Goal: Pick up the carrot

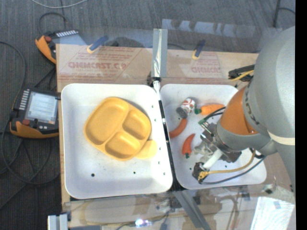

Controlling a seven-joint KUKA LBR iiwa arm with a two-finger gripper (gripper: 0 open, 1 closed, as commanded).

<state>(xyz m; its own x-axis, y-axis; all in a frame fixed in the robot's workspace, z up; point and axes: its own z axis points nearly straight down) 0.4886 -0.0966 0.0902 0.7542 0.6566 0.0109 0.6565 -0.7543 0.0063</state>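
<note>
The carrot (pixel 211 109) lies free on the floor of the right bin (pixel 249 178), upper centre-right of frame, orange with a green tip by a small round toy (pixel 188 104). The hand (pixel 207 150) hangs lower, probably mid-approach; its grip state cannot be told.

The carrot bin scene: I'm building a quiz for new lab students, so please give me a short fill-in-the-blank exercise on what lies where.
1. The yellow plastic divided tray lies in the ____ white bin.
2. The orange carrot with a green top lies in the ____ white bin.
3. Next to the carrot's green end sits a small ball coloured red and ____.
4. The arm's band above the wrist is ____.

Missing words: left; right; white; orange
</note>
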